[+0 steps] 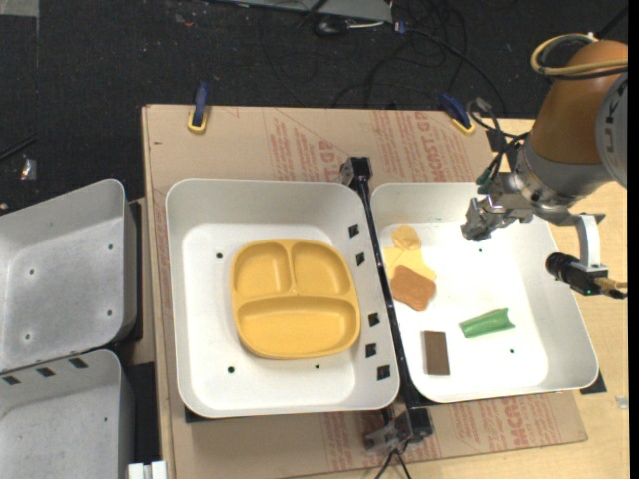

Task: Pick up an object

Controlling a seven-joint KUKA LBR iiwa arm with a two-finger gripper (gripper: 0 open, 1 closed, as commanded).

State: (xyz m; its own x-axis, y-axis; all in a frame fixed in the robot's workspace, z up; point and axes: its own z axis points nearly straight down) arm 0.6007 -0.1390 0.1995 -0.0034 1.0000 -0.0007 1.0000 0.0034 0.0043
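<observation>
Green piece [485, 323], brown block [435, 353] nearby

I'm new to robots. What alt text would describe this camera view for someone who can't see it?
A robot arm's gripper hangs over the right bin, which holds a green piece, a brown block and orange and yellow pieces. The left bin holds a yellow divided plate.

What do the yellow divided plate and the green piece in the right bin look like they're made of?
Yellow divided plate: probably molded plastic, with a smooth, faintly glossy surface, rounded ridges and uniform color. Green piece: likely plastic toy food, solid matte green; too small to be sure.
</observation>
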